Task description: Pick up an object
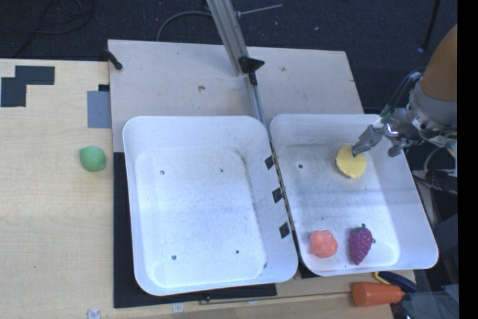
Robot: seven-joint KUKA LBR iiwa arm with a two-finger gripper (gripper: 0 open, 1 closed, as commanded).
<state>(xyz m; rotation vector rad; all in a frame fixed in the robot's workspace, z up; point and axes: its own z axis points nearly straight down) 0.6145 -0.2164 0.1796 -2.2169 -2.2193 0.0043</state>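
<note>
Probably the yellow object (351, 162) is the target: it sits in the upper middle of the right bin (423, 235), looks like a small rounded toy, likely light, smooth and prone to rolling, so grip across its widest part. Gripper (379, 140) hangs right beside its upper-right edge, fingers spread apart, nothing between them. Orange fruit (323, 243) and purple grapes (360, 243) lie well apart near the bin's front wall.

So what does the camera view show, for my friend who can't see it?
A robot arm's end effector reaches in from the right, just above a yellow toy in the right white bin. An orange fruit and purple grapes sit near that bin's front edge. A green ball rests on the wooden bench, left of the left bin.
</note>
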